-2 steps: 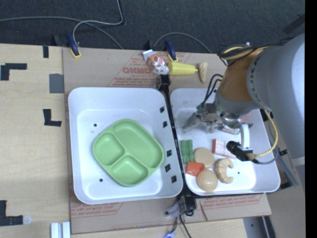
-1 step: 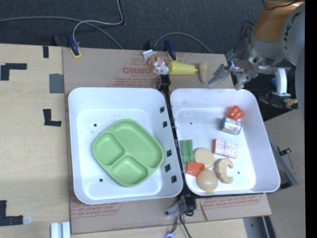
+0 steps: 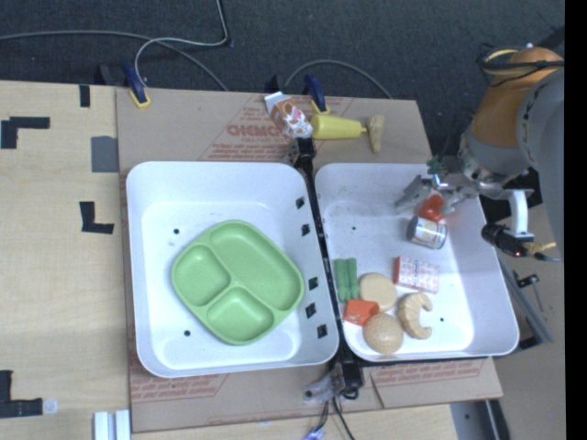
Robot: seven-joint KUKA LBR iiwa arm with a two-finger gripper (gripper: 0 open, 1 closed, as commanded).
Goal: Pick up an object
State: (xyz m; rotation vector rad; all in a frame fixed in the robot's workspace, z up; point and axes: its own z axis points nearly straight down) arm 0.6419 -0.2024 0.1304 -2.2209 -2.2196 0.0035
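In the right bin [image 3: 477,337], a red and silver can [image 3: 428,227] lies on its side near the far right. My gripper [image 3: 431,195] hangs right over the can's red end, at the tip of the grey arm with its orange band [image 3: 504,108]. Its two fingers are spread, one [image 3: 409,194] pointing lower left; it looks open, with nothing lifted. Nearer the front lie a pink box [image 3: 415,273], a croissant [image 3: 418,313], two round buns [image 3: 382,332], a green piece [image 3: 345,278] and an orange piece [image 3: 359,312].
The left bin [image 3: 151,209] holds a green divided plate [image 3: 238,280]. Behind the bins, on the cardboard, lie a yellow banana-like toy [image 3: 336,127] and a small snack packet [image 3: 288,114]. Cables run across the dark floor at the back.
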